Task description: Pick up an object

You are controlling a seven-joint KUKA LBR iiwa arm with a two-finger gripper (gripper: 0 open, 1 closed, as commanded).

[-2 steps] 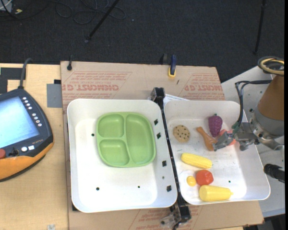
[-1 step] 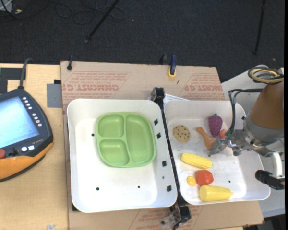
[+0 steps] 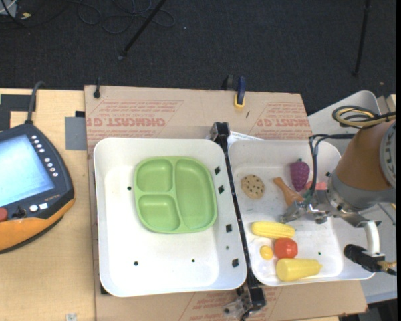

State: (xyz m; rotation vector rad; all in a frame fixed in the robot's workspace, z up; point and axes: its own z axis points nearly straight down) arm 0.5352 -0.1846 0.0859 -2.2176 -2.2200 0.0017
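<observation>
The right bin [image 3: 327, 154] holds several toy foods. A round speckled cookie [image 3: 252, 186] lies at its left, and a purple grape bunch [image 3: 299, 174] sits near the back. An orange-brown stick-shaped piece [image 3: 285, 188] lies between them. Along the front lie a yellow corn cob [image 3: 273, 230], a red tomato [image 3: 286, 248], a small yellow ball [image 3: 266, 252] and a larger yellow piece [image 3: 297, 269]. My gripper [image 3: 293, 214] is low in the bin, just above the corn cob and right beside the lower end of the orange-brown piece. Nothing visibly sits in its grasp.
The left bin [image 3: 113, 246] carries a green divided plate [image 3: 174, 194]. A black divider [image 3: 228, 199] runs between the bins. A teach pendant [image 3: 23, 182] lies on the bench at far left. The arm's orange band [image 3: 362, 159] and cables hang over the right bin's right edge.
</observation>
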